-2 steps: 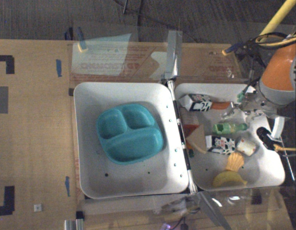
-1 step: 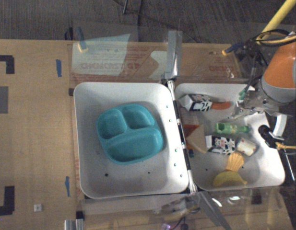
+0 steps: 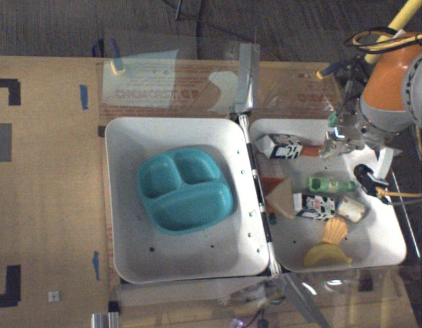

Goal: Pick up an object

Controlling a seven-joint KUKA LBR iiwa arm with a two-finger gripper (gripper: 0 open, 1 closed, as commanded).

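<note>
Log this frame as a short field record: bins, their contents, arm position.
left bin: teal divided plate
right bin: two black-and-white cartons, green bottle, yellow item, tan wedge
arm: enters from right, orange band
gripper: over right bin's far edge, finger state unclear
held: nothing visibly gripped

Grey-and-orange arm at right, hand (image 3: 337, 137) lowered, fingers indistinct

A divided plate (image 3: 185, 189) lies in the left bin (image 3: 122, 183); cartons, a bottle (image 3: 332, 184) and other items lie in the right bin (image 3: 381, 244).
</note>
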